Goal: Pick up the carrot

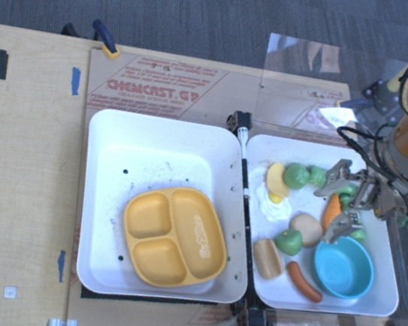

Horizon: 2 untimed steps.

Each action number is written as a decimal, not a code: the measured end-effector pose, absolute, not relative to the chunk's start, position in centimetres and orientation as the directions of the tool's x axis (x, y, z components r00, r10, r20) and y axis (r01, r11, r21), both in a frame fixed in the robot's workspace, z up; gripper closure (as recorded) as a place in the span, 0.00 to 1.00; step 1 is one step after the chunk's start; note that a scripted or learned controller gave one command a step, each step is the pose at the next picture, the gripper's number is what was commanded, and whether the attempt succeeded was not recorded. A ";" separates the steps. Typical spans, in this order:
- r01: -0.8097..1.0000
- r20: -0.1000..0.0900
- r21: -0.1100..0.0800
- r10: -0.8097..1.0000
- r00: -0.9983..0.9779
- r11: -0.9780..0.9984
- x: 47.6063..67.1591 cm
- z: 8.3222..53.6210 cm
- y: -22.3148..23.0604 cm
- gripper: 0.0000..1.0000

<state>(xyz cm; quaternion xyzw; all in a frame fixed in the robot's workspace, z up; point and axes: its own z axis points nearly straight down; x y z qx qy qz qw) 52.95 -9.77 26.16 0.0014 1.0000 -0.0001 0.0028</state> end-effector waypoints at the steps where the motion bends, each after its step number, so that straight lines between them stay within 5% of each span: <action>1: 0.154 -0.007 0.000 0.154 -0.988 0.988 56.8 21.6 -14.0 0.00; 2: 0.237 -0.014 0.001 0.237 -0.971 0.971 61.5 10.6 -18.3 0.00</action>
